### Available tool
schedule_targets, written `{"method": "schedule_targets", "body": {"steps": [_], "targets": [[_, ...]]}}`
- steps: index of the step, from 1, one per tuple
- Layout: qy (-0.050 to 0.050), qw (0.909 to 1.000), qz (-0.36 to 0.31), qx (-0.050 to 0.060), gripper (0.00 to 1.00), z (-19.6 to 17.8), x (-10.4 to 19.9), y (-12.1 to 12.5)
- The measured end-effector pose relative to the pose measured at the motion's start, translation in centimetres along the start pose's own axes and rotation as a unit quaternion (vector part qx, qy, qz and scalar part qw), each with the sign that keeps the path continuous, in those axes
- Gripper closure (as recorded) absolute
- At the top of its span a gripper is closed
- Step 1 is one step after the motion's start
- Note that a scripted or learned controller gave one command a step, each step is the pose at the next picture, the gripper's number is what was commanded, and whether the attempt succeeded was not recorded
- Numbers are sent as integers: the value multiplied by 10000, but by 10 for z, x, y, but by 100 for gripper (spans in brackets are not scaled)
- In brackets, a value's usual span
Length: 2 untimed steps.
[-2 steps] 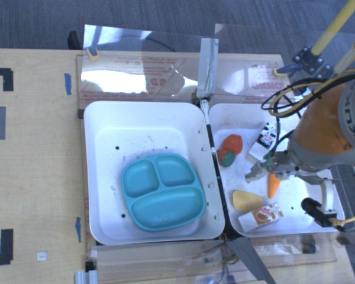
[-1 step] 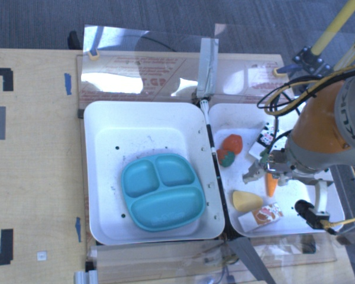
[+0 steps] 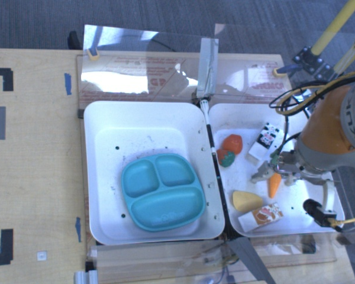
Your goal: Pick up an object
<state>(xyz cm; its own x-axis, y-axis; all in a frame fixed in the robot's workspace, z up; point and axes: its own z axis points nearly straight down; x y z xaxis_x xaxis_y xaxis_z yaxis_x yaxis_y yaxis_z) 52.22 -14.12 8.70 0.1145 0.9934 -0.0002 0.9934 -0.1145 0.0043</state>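
Observation:
My gripper [image 3: 277,175] hangs low over the middle of the right bin [image 3: 296,225], reaching in from the right. Its fingers stand open, one on each side of the top of a small orange carrot [image 3: 274,186] that lies in the bin pointing toward the front. The carrot sits between the fingers without being clamped. Next to it are a red strawberry with a green cap [image 3: 229,147], a black-and-white carton [image 3: 266,139], a yellow cheese wedge [image 3: 247,200] and a white-and-orange packet [image 3: 262,215].
The left bin [image 3: 100,158] holds a blue divided plate [image 3: 163,190]. A central divider [image 3: 213,158] separates the bins. A clear panel [image 3: 148,64] stands behind them. The arm's body and cables cover the right bin's right side.

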Motion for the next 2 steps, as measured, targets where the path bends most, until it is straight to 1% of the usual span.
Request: {"method": "schedule_targets", "body": {"steps": [1,2], "targets": [[-8,10000,3,-30,100,-11,0,2],[-10,9943,-1061,-3,100,-1,15,-6]]}}
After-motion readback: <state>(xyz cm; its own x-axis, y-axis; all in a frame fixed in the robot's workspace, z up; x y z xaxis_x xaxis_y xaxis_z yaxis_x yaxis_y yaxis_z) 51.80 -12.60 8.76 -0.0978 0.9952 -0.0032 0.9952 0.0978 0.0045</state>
